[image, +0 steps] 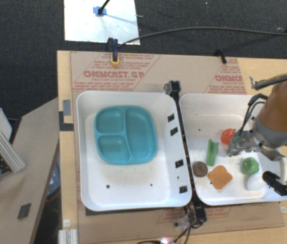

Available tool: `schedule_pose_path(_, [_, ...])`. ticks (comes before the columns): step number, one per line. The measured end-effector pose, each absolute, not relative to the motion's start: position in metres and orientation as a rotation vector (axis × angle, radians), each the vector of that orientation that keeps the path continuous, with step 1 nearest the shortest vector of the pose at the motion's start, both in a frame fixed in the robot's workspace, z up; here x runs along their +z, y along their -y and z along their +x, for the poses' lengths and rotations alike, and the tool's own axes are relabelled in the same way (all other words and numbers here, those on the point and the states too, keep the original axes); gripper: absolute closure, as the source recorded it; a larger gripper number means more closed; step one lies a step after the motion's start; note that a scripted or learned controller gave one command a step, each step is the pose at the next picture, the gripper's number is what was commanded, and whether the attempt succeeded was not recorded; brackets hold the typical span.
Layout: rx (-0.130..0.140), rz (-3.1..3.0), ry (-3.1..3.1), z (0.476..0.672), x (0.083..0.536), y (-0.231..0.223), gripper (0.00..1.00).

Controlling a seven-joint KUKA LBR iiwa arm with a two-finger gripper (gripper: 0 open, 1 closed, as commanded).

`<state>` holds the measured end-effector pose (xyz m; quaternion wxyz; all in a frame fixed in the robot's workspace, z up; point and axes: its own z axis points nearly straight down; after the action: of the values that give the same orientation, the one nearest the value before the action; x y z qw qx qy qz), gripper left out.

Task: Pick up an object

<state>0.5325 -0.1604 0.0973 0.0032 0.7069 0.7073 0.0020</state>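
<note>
The right bin point(204, 111) holds a red ball-like object point(227, 134), a green bar point(212, 152), a brown round disc point(199, 169), an orange flat piece point(219, 177) and a green round object point(249, 165). My gripper point(236, 147) hangs low over this bin, just below the red object and left of the green round one. Nothing shows between its tips.
The left bin point(87, 136) holds a teal divided plate point(125, 135). A black hinge strip point(180, 151) runs between the two bins. The arm's orange band and grey wrist point(280, 116) cover the right bin's far right side.
</note>
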Motion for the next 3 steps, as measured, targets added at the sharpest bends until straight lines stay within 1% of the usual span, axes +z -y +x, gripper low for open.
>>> schedule_pose_path(1, [0.006, 2.212, -2.222, 0.531, 0.16, 0.156, 1.0])
schedule_pose_path(2, [0.007, 2.211, -2.223, 0.539, 0.212, 0.147, 1.0])
schedule_pose_path(3, [0.007, 2.211, -2.221, 0.534, 0.273, 0.153, 1.0])
